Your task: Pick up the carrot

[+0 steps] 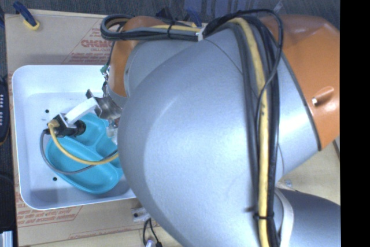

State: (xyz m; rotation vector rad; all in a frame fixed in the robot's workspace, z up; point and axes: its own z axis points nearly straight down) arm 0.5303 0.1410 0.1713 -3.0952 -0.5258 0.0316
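Plainly, the grey arm (pixel 202 142) is taking up most of the view, spreading from the centre out to 3 and 5 o'clock, with an orange band (pixel 312 84) showing at 2 o'clock. A bundle of black and yellow cables (pixel 257 101) is running down its back from 12 towards 6 o'clock. The left white bin (pixel 17 124) is sitting at 9 o'clock on a brown cardboard sheet (pixel 69 43) with red print. Inside the bin, a blue dish (pixel 92 173) is lying towards 8 o'clock, against the near wall. A thin yellow cable (pixel 69 160) is looping over the dish. The gripper (pixel 108 113) is hanging at the arm's 9 o'clock edge, over the dish's inner rim; whether it is wide or narrow I cannot tell. Where the carrot is lying I cannot tell either. A small blue and yellow clamp (pixel 26 15) is resting at 10 o'clock, on the sheet's far corner.
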